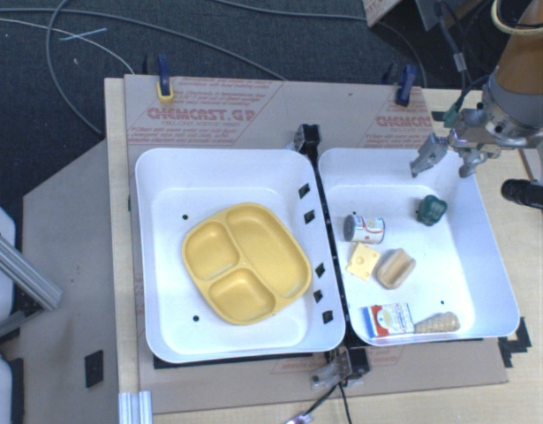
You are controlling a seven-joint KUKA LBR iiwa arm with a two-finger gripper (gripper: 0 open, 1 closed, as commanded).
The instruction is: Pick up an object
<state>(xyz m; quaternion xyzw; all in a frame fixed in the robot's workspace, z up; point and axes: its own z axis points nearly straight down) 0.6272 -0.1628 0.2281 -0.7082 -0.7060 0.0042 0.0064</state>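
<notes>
Tabletop [253, 104]: brown board, red "CHEMCAST GP" print, two blue clamps | floor: dark carpet, loose cables | pincer [448, 159]: fingers spread, gripping nothing, above right bin [492, 263] far edge | green object [431, 208]: just below pincer (small can, cheese wedge, carton nearby) | left bin [156, 237]: yellow divided tray [245, 261]

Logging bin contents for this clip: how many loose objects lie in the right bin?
6: small can near the divider, green piece toward the far right, cheese wedge, tan bread-like lump, carton and cone at the near edge.
</notes>
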